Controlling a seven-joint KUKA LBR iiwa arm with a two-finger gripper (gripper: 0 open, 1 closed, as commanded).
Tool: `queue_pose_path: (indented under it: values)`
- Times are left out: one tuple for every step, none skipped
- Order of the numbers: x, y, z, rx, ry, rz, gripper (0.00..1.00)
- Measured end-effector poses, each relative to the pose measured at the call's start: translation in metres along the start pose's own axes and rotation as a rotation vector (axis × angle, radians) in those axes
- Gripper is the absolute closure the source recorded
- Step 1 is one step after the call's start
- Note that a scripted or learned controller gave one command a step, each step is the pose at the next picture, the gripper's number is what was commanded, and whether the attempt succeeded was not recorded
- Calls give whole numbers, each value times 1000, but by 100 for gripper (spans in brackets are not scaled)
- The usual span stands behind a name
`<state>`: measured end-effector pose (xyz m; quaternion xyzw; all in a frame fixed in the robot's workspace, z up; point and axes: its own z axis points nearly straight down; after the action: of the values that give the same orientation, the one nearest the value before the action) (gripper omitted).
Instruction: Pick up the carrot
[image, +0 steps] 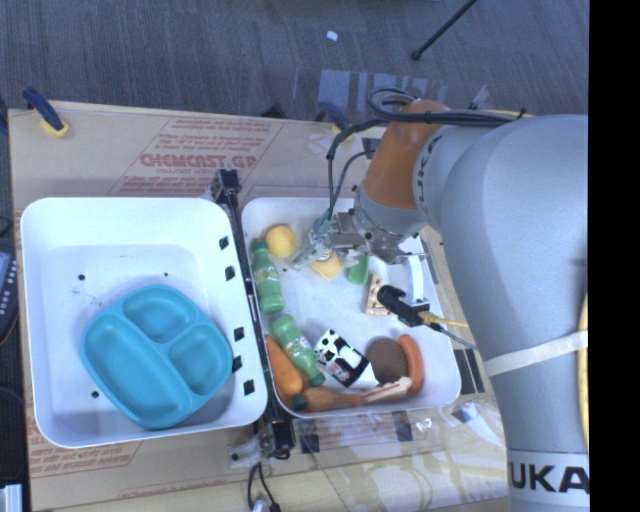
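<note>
I see the carrot (283, 371) lying at the near-left corner of the right bin (440, 385), beside a green bottle (297, 345). Gripper (330, 238) sits at that bin's far end, well apart from carrot, by a lemon (281, 240); can't tell if fingers open or closed

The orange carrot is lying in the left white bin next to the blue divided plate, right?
Not quite. The camera view shows the orange carrot lying in the right white bin, near its left wall; the blue divided plate sits in the left white bin.
</note>
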<state>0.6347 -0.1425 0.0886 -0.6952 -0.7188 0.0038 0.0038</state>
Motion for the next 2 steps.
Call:
queue_pose_path:
  values:
    - [34, -59, -4, -5, -7, -49, 0]
    - [-40, -64, -4, -7, 10, -90, 0]
